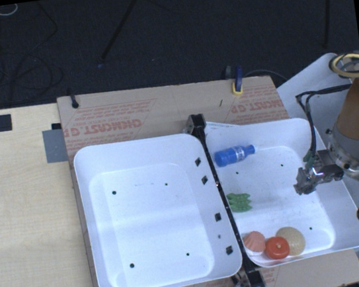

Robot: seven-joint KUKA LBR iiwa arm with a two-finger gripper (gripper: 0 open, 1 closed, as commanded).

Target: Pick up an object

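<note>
Your gripper sits at the right bin's right edge; its grip you cannot tell. That bin carries a blue bottle at its far edge, green piece left, red ball near edge

Two white bins sit side by side on a cardboard sheet printed with red lettering. The left bin touches the right bin along a black clamped seam. Left of the cardboard lies a pale wooden bench top
</note>
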